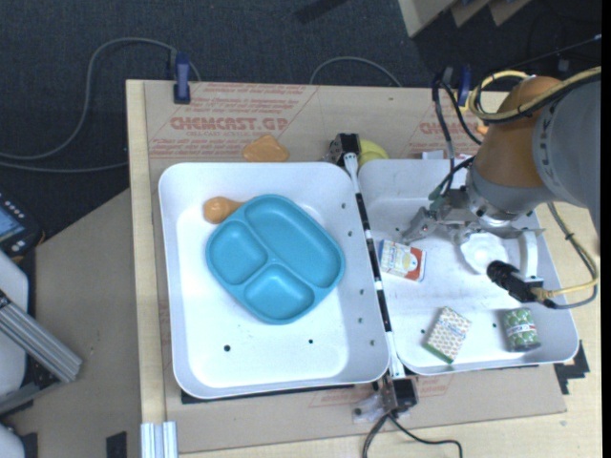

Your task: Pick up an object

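Observation:
My gripper (466, 235) hangs low over the back of the right bin (563, 346), under the orange wrist band. It is open, its grey fingers (421, 223) splayed to either side. A white lump (480, 252) lies just below and between them, with nothing gripped. A small white and red packet (402, 260) lies to the gripper's left near the bin divider. Toward the front of the right bin sit a green-patterned box (447, 334) and a small green can (520, 329).
The left bin (191, 351) holds a blue divided plate (275, 256) with an orange piece (221, 208) at its back left edge. Behind the bins lie another orange piece (265, 148) and a yellow-green ball (371, 151). Cables trail from the wrist over the right bin.

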Motion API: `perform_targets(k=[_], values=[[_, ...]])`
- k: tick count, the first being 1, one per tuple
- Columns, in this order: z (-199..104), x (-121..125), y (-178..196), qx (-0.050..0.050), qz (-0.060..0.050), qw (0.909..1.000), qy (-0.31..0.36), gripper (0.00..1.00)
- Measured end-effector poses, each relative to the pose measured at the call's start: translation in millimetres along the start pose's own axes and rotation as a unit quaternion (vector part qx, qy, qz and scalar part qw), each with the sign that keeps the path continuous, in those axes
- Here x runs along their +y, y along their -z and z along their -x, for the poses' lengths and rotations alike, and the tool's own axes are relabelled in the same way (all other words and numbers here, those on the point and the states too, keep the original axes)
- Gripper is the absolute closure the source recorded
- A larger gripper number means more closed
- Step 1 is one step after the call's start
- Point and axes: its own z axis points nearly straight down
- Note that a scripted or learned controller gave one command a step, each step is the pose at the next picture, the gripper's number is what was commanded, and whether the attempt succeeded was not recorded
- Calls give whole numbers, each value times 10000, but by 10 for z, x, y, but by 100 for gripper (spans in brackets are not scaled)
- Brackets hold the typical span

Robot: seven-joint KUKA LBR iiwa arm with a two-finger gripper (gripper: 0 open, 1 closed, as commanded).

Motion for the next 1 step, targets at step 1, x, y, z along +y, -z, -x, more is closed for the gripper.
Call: perform_targets(k=[1], values=[[-13, 18, 106, -1, 23, 10000, 7, 100]])
